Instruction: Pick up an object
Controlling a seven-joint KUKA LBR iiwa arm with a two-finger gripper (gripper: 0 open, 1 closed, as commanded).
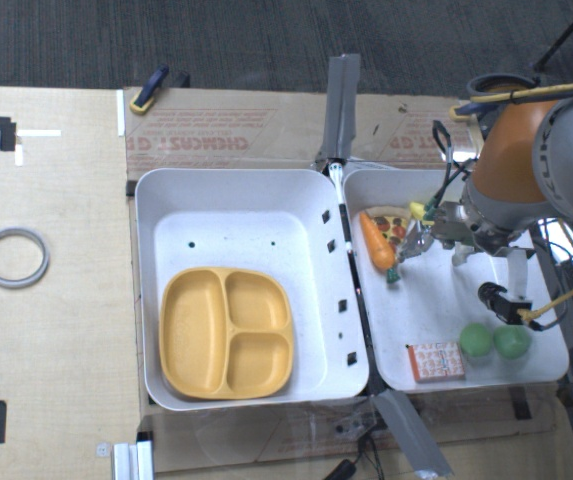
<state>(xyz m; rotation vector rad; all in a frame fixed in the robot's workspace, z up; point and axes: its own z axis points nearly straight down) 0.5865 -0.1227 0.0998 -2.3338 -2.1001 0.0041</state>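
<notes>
At the far left of the worktop (56, 368) lies a roll of tape (12, 257). The left bin (156, 208) holds a yellow divided plate (227, 332) in its lower half. In the right bin (406, 368), an orange carrot (376, 242) lies at the upper left beside a pizza-slice toy (394, 225). The end effector (406, 252) sits just beside the carrot's right, and whether it grips anything I cannot tell. A small red-patterned box (435, 361) and two green balls (494, 341) rest lower right.

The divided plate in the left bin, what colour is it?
Yellow all over; the divided plate shows plainly in the camera view.
</notes>
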